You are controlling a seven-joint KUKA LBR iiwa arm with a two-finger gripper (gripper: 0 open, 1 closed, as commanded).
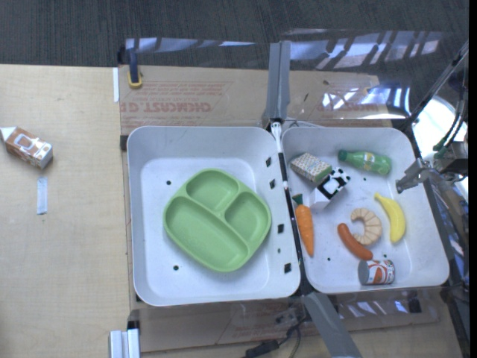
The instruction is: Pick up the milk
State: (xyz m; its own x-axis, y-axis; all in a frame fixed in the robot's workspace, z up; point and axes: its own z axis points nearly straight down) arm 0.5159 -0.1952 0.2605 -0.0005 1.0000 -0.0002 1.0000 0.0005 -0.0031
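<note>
Camera view. Right bin [428, 267]: milk carton [333, 183], black-and-white, upper left area, just beside tan box [310, 167]; also green bottle [365, 161], banana [392, 216], carrot [304, 228], sausage [354, 240], can [376, 272]. Left bin [141, 222]: green divided plate [216, 220]. Gripper [412, 177] at right bin's right rim, apart from milk carton; state cannot be told.

Milk carton [333, 184] in right bin [425, 274], green plate [217, 220] in left bin [145, 274]

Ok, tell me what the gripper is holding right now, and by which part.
Nothing is held. The two-finger gripper sits at the right bin's far right edge, with nothing between its fingers; the black-and-white milk carton lies apart in the bin.
</note>
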